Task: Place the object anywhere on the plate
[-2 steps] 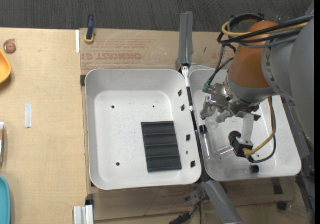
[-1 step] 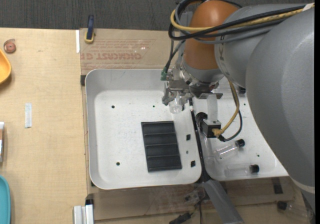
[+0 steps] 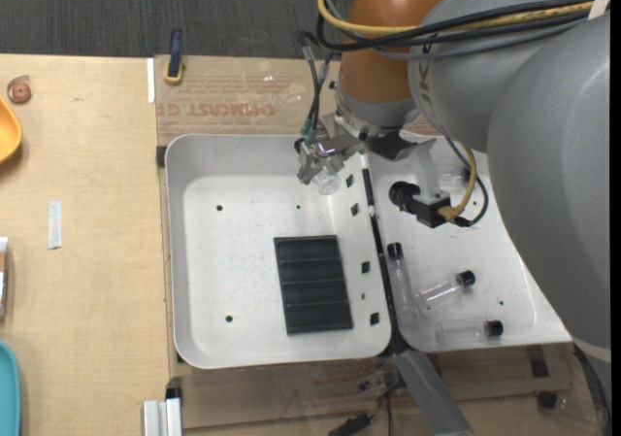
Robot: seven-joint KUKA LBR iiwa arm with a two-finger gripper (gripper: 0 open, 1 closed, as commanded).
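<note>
Where two shallow white bins sit side by side on the worktop [image 3: 87,230], the contents read as follows. Left bin [image 3: 194,259]: one black ribbed plate [image 3: 312,284], rectangular, lying flat near the middle, slightly toward the near edge and the right wall. Right bin [image 3: 514,298]: several clear tube-like objects with black caps; one clear capped tube [image 3: 444,290] lies at a slant near the bin's centre, another black cap [image 3: 493,329] rests nearer the front edge, and a slim one [image 3: 396,264] lies close to the dividing wall. Arm: grey with an orange band, entering from the right and covering much of the right bin's far side. End effector [image 3: 318,167]: positioned over the far right corner of the left bin, just beside the divider; something clear and glassy shows at its tip, but whether it is gripped or how the tip is set cannot be told. Left of the bins: bare wooden surface with a small white strip [image 3: 54,225].
</note>
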